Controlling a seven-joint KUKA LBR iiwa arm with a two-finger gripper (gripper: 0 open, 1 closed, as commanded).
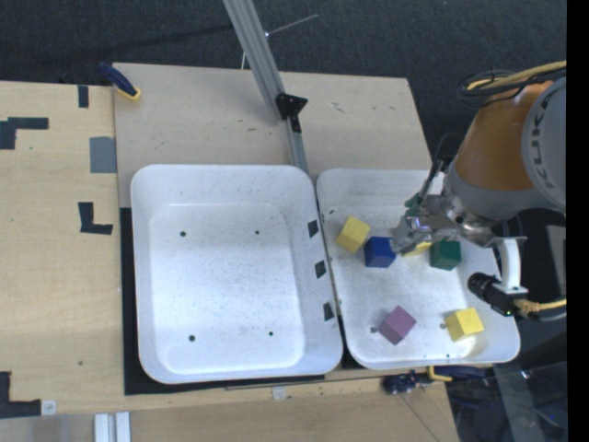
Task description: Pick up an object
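The right bin holds several small blocks. A yellow cube lies near its left wall, with a blue cube just right of it. A green cube sits further right, a purple cube near the front, and a second yellow cube at the front right. My gripper reaches down between the blue and green cubes, close against the blue cube's right side. A thin yellow piece shows at its tip. The arm's wrist hides the fingers.
The left bin stands beside the right one. A slanted metal pole rises behind the bins. The grey and orange arm hangs over the right bin's far right corner, with cables along that edge.
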